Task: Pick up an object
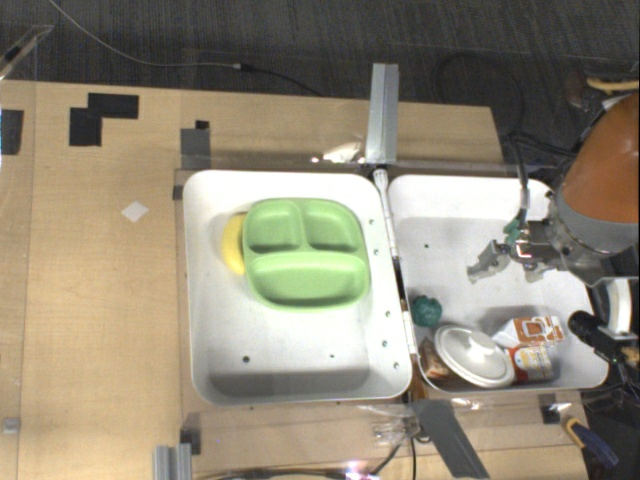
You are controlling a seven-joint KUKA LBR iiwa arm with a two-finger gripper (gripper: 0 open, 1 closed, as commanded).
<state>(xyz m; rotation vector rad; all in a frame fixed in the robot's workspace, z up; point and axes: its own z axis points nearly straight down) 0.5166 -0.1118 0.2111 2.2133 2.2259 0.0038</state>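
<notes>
My gripper (508, 266) hangs over the bare middle of the right bin (450, 208), open, with nothing between its fingers. Below it, along the bin's front edge, lie a teal lump (427, 311), a round silver lid (473, 357) and a small orange-and-white labelled container (533, 345). The gripper is above and apart from all three. In the left bin (210, 298) sits a green divided plate (304, 251), with a yellow object (232, 245) partly tucked under its left edge.
A metal post (383, 118) stands behind the wall where the two bins meet. The arm's orange band (608, 163) overhangs the right bin's far right corner. Cables (590, 338) crowd the bench's right edge.
</notes>
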